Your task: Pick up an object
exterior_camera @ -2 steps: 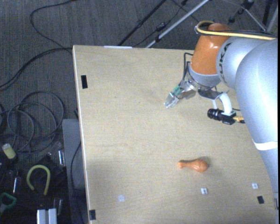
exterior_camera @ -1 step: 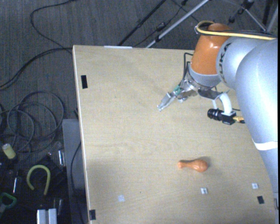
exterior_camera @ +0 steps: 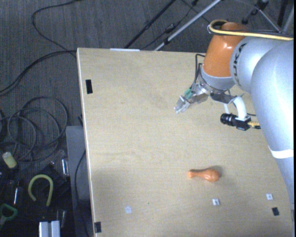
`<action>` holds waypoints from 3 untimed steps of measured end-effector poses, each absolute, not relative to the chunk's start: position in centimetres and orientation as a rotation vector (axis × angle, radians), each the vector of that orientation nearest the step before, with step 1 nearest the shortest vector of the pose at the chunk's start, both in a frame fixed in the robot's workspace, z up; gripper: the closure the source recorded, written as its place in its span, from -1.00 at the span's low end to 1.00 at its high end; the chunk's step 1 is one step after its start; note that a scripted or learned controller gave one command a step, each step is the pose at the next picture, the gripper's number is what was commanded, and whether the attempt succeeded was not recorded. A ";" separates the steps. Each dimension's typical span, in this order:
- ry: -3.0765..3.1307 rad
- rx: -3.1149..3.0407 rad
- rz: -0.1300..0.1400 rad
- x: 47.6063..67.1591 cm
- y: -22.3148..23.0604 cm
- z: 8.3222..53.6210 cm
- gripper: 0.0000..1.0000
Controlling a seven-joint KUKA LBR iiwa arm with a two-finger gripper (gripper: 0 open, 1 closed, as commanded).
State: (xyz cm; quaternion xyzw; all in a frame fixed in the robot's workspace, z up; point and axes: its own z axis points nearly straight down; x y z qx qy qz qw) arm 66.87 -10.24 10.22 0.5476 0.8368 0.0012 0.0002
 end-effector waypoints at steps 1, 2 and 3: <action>2.496 1.907 -0.001 66.9 -5.8 18.4 1.00; 2.772 1.481 -0.004 64.8 -13.5 13.5 1.00; 2.725 1.559 -0.001 66.3 -18.3 18.5 1.00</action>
